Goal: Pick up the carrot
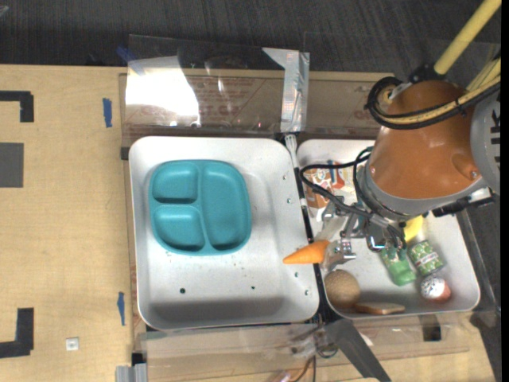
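Observation:
The orange carrot hangs over the rim between the two bins, its pointed tip toward the left bin. Its thick end sits between the metal fingers of my gripper, which is shut on it. The arm's orange band and wrist cover the upper part of the right bin.
A teal divided plate lies in the left bin. The right bin holds a brown round fruit just below the gripper, two green bottles, a yellow item, a red-and-white piece and packaging under the arm.

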`<state>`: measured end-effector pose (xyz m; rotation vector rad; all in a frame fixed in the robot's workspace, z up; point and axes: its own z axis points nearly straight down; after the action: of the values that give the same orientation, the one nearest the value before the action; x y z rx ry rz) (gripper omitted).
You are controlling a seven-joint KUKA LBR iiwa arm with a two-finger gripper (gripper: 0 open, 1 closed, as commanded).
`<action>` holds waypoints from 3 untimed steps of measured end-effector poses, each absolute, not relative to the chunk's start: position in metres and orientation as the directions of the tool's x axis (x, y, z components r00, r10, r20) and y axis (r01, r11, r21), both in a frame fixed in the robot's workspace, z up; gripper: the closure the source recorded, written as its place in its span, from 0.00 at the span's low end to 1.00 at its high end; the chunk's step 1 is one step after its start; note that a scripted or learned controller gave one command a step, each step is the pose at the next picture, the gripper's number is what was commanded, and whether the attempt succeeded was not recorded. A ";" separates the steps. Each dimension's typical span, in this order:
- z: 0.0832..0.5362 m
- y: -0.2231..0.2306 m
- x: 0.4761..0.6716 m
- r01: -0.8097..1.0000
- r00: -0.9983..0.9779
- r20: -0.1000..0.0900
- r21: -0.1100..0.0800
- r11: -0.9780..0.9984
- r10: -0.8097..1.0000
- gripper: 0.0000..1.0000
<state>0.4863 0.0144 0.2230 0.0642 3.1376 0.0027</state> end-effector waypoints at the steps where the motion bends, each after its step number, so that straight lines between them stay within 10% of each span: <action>1: 0.223 0.014 0.486 0.042 -0.999 -0.003 0.001 0.999 0.042 0.00; 2: 0.260 -0.028 0.538 -0.108 -0.994 -0.009 -0.001 0.994 -0.108 0.00; 3: 0.202 -0.098 0.554 -0.068 -0.998 0.002 0.000 0.998 -0.068 0.00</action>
<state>0.5540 -0.0982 0.2020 -0.1076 3.1419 -0.0003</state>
